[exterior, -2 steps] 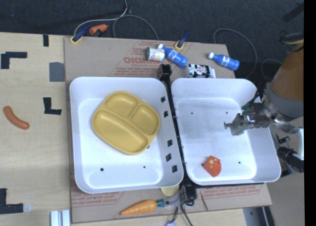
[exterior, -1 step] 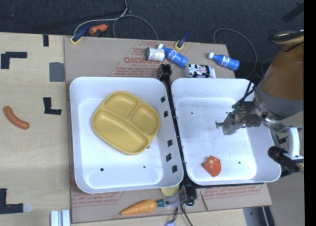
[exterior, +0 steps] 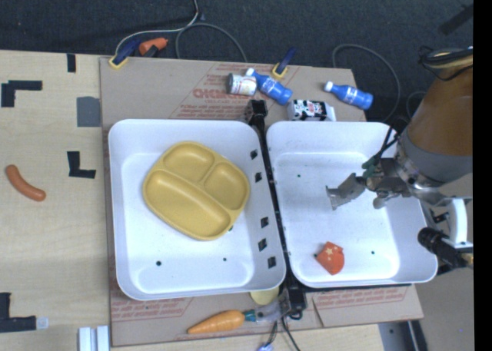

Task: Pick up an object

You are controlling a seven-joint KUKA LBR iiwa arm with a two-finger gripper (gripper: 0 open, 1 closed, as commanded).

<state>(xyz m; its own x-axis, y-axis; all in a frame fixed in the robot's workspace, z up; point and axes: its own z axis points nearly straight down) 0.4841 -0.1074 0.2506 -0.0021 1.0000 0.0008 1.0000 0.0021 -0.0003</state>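
- The claw (exterior: 360,191) is seen hanging over the middle of the right bin (exterior: 307,139), reached in from the bin's right side; its two fingers (exterior: 343,190) are spread apart and nothing is pinched between them.
- The only loose thing in that bin, a small red strawberry-like object (exterior: 330,258), is found near the bin's front wall, lying in front of the claw and slightly toward the divider between the bins, well apart from the fingertips.
- The object is judged squat rather than long, so no clear long axis is offered; a drop toward the bin's front wall is what the coming grab appears to turn on.
- One arm only is at work, so no choice of nearer hand is raised.
- Left of the right bin, a yellow sectioned plate (exterior: 197,190) is held in the left bin (exterior: 123,188); it is much farther from the claw.
- Behind the right bin, on the cardboard sheet (exterior: 184,97), small blue-and-white bottles (exterior: 272,88) and a black-and-white carton (exterior: 311,110) are laid; their labels are too small to be read.
- Red printing is seen on the cardboard behind the left bin, but it cannot be made out.
- In front of the bins a toy carrot (exterior: 217,322) is resting, and far left of the left bin a toy sausage (exterior: 24,183) is lying on the worktop (exterior: 46,265).
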